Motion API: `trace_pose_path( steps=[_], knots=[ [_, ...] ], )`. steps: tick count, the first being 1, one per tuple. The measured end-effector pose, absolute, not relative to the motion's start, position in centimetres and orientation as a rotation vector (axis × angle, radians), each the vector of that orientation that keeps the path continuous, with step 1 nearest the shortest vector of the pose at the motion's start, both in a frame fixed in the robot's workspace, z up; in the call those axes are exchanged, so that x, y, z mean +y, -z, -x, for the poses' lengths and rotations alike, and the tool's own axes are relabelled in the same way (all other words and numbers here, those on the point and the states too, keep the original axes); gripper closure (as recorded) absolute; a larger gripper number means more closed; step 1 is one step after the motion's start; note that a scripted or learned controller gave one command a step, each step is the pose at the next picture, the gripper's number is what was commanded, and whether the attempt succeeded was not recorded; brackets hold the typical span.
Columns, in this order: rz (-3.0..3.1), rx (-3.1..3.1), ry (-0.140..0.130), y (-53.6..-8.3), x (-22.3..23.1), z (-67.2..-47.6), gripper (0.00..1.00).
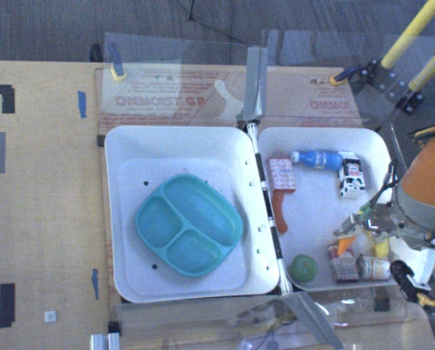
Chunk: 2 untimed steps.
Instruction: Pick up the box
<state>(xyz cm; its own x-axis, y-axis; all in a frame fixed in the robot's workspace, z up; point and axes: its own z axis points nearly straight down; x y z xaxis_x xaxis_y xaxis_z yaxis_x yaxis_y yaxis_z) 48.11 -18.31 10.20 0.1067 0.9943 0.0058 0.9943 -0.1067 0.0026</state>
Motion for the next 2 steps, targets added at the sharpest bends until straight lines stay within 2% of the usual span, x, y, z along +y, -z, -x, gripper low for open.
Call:
trace_pose_path(
  steps=[1, 2],
  knots=[
    [2.343, -2.092, 0.0, -11.2, -16.6, -47.9, 0.0],
    [2.426, -2.007, 0.003, -8.8, -12.8, -53.0, 0.0]
  ],
)
